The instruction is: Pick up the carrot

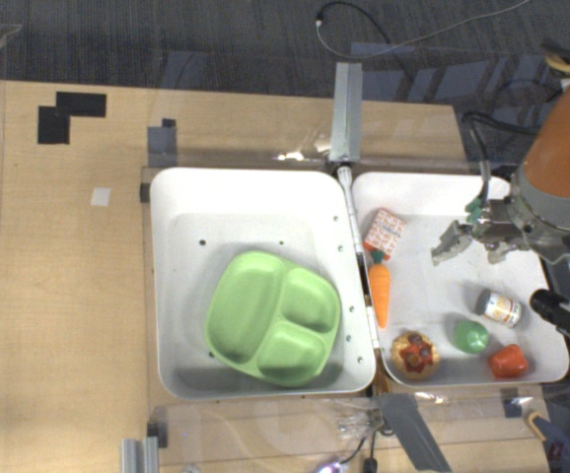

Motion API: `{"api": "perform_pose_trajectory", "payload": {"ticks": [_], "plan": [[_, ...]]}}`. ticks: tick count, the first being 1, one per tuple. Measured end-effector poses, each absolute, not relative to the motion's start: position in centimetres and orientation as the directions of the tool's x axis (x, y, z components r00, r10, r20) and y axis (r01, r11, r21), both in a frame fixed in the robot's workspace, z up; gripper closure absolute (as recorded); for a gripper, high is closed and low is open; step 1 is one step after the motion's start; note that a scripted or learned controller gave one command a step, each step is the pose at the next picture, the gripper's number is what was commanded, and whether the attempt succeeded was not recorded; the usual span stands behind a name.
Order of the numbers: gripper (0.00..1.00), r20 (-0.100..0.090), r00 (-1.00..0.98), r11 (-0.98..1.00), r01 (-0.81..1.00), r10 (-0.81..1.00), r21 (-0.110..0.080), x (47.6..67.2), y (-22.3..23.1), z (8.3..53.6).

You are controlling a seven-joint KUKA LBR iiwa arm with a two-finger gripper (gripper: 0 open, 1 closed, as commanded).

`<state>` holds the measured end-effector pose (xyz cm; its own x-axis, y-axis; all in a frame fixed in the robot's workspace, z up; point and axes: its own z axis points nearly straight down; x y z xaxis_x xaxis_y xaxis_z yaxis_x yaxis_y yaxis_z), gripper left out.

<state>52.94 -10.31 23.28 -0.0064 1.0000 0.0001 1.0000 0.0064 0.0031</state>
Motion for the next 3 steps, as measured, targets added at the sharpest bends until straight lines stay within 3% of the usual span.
{"api": "perform_pose_trajectory", "payload": {"ticks": [2,3], "plan": [[0.00,-0.002,-0.336,0.336,0.942,0.942,0.004,52.0,-8.4,23.9],[0.00,-0.001,-0.450,0.450,0.893,0.893,0.004,49.3,-3.1,18.4]]}}
